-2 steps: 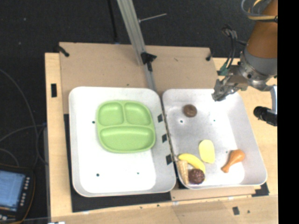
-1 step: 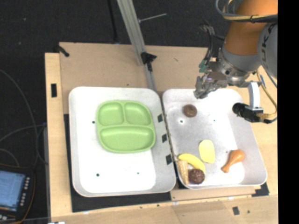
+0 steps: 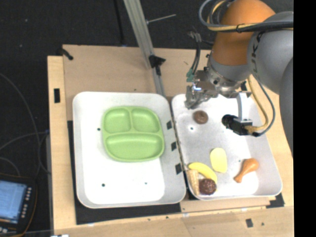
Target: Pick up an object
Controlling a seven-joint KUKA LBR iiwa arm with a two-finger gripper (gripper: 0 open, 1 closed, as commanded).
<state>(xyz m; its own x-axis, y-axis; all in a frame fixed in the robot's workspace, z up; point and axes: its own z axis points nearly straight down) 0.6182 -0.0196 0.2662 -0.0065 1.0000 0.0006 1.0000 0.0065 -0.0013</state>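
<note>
- The claw (image 3: 193, 101) is hovering at the right bin's (image 3: 266, 191) eleven o'clock; its opening, I cannot tell.
- The brown disc (image 3: 200, 116) is lying just at its five o'clock, ungrasped.
- Nothing is lifted; the grasp is remaining.

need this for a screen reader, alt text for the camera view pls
A grey and orange robot arm's gripper hovers over the right bin, near a small brown round item. That bin also holds toy food; the left bin holds a green divided plate.
</note>
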